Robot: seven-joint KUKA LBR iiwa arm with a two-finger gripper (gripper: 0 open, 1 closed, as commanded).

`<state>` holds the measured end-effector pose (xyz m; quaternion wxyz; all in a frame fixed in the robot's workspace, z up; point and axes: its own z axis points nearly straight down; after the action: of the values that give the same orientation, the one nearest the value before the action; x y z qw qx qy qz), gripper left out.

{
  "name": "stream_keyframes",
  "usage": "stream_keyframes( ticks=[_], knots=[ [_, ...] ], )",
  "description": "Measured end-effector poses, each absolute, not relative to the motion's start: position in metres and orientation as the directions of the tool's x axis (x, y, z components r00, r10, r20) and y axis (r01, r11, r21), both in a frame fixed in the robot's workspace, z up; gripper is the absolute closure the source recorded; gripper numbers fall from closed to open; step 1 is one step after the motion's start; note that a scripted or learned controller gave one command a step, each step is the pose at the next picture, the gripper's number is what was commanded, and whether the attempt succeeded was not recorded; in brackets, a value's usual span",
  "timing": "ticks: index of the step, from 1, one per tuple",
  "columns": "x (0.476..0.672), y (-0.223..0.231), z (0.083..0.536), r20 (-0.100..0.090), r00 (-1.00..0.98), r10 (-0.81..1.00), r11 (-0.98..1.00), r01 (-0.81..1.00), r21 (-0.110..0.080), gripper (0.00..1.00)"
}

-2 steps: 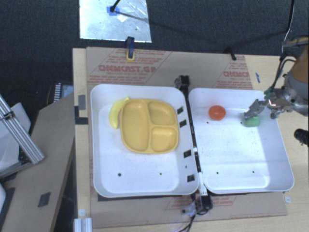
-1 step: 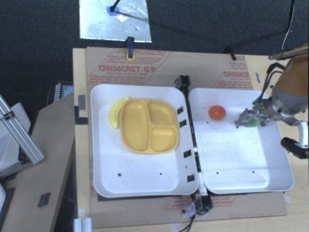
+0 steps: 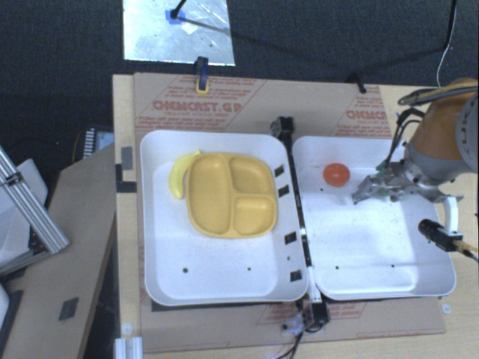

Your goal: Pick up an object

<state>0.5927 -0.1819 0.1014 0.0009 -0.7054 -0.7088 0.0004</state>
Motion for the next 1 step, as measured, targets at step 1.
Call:
stream_keyframes(
  ticks=[1],
  knots=[
    [0.5942, -0.1829, 0.115, -0.002, -0.005, 1.0, 0.005, 1.0, 0.004, 1.0]
  ],
)
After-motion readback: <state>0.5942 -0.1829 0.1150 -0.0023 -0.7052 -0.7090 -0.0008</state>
